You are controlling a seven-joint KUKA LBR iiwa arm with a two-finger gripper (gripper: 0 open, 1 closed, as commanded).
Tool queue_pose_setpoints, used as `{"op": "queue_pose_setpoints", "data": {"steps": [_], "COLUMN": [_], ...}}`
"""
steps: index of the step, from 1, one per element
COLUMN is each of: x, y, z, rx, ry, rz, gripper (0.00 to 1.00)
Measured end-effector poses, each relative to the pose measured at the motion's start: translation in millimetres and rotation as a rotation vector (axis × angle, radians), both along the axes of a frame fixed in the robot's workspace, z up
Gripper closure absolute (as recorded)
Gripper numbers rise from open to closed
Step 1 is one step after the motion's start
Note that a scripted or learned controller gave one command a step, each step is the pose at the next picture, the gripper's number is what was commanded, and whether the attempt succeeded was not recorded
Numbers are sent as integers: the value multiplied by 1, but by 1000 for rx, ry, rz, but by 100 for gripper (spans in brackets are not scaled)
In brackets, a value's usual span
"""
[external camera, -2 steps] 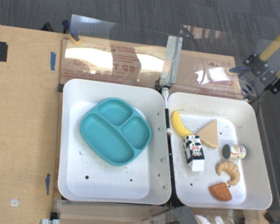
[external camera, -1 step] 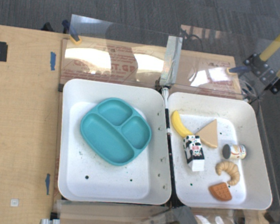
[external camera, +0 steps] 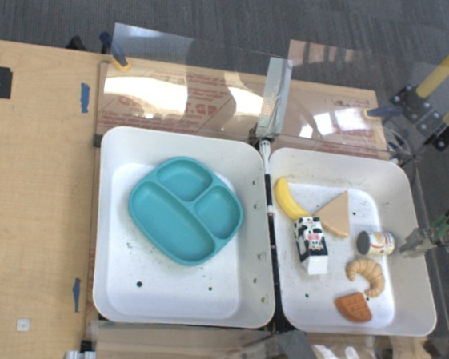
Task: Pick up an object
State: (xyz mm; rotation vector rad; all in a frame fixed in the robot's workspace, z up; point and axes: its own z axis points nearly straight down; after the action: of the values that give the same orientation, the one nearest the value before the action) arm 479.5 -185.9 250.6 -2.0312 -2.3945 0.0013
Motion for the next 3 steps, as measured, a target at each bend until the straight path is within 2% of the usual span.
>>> {"op": "queue_pose_setpoints", "data": {"steps": [1,2,3], "x": [11,0,0], "y": [-38,18,-29], "z": [49,-47,-5], "rx": [-2,1,-2], "ry": [-3,3,-4], "rz": [-572,-270,-408], "gripper": [100,100,100]}}
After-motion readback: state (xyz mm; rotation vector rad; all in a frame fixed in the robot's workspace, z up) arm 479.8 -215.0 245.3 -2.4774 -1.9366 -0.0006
